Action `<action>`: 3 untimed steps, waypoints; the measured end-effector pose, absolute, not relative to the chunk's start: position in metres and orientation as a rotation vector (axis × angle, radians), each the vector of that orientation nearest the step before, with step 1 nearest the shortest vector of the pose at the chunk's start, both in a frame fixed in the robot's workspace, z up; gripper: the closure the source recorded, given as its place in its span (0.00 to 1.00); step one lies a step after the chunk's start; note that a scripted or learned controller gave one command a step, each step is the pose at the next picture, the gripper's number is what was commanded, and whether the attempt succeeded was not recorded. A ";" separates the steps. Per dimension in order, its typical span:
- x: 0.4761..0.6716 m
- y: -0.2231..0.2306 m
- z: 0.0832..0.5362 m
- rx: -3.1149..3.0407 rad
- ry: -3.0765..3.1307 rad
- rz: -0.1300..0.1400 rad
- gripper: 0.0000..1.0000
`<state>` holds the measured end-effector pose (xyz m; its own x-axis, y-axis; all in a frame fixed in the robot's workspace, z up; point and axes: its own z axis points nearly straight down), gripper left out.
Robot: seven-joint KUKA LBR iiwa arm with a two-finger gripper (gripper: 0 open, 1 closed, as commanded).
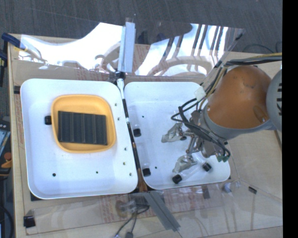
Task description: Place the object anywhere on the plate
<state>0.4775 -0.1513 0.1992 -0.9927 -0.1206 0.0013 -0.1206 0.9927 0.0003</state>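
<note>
Gripper (183,150) hung over right bin (154,98), fingers spread wide, holding nothing visible. Object could not be identified. Yellow plate (82,105) sat in left bin (35,172). Risk: empty-handed carry, failed placement.

My gripper (181,150) hangs low over the right bin (154,98) with fingers spread and nothing between them, while the yellow plate (82,105) with its dark ridged block (83,128) sits in the left bin (35,172).
</note>
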 end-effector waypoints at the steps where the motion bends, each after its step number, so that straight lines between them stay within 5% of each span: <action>1: 0.484 -0.125 0.186 0.590 -3.082 -0.002 0.00; 3: 0.487 -0.028 0.191 1.170 -2.913 -0.002 0.00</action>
<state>0.4868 -0.0283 0.1910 -0.7221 -0.6918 0.0017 -0.6918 0.7221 0.0021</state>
